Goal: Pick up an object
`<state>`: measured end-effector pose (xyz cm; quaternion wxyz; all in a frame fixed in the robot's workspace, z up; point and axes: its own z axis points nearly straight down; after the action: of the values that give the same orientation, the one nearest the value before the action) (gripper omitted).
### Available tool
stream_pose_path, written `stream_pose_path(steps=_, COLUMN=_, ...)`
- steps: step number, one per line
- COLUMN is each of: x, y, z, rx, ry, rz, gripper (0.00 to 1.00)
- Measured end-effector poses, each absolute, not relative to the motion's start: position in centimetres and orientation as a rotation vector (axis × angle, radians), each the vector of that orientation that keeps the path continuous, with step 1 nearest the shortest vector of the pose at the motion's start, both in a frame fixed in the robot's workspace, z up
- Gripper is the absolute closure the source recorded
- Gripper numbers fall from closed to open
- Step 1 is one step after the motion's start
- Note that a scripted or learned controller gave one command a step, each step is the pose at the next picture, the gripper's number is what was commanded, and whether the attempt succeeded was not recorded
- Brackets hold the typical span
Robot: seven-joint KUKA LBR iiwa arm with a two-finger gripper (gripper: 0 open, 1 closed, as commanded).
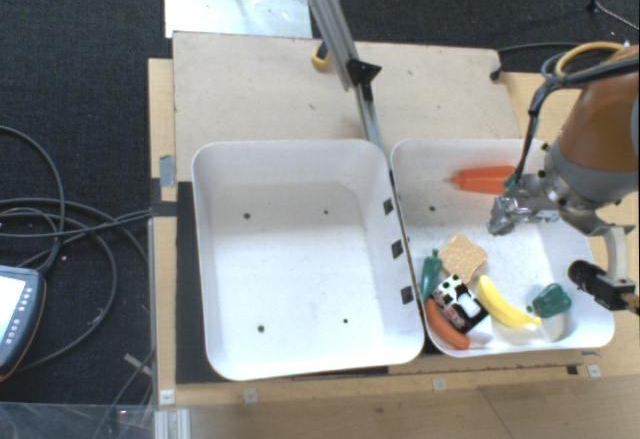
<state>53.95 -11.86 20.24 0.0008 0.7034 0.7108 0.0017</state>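
Right bin [600, 332] holds a carrot [484, 180] — jaws [503, 217] beside it, state unclear.

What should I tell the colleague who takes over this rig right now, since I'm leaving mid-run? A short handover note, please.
End effector: low over the right bin, near its back, just beside the orange carrot. Nothing is visibly held; whether its fingers are open or shut cannot be told.

Objects: all in the right bin. The carrot lies alone near the back. At the front sit a tan cracker-like piece, a yellow banana, a black-and-white block, a red piece and a teal-capped item.

Done: no pick confirmed.

Left: grasp and lift one object; the carrot looks the nearest candidate.
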Motion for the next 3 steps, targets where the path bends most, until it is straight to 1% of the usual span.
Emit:
stream_pose_path(steps=1, x=55.8, y=-6.6, z=19.9, rx=2.208, ry=2.234, rz=0.006, gripper=1.00)
stream_pose_path(steps=2, x=58.1, y=-1.9, z=19.6, rx=2.209, ry=2.233, rz=0.006, gripper=1.00)
stream_pose_path(steps=3, x=60.9, y=2.9, z=21.5, rx=2.208, ry=2.232, rz=0.009, gripper=1.00)
